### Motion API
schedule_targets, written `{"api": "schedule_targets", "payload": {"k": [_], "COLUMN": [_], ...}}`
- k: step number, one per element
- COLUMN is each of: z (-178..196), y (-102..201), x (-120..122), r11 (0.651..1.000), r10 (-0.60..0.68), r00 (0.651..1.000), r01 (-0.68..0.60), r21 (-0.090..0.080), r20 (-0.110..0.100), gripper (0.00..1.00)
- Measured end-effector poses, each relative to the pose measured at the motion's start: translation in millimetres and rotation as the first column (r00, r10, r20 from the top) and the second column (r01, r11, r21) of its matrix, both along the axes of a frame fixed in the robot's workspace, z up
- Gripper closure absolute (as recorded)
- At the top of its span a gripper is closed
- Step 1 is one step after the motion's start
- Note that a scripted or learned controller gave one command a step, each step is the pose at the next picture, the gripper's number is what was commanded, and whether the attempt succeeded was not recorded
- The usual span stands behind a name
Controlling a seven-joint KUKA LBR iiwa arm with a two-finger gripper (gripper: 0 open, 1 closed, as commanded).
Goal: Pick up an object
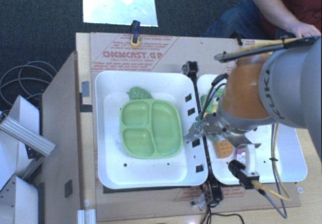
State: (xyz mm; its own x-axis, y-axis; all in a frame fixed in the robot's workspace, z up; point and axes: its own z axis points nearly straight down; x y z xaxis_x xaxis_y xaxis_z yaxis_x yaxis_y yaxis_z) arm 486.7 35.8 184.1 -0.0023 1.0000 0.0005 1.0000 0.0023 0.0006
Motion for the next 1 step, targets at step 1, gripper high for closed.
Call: {"api": "schedule_targets", "payload": {"k": [1], "z": [0.6], "y": [-68.7], "x": [23.9], "r11": [1.000], "r10": [-0.007], "r00": [1.000], "r01": [0.007], "r21": [-0.004], "r20": [0.003], "gripper": [0.00]}}
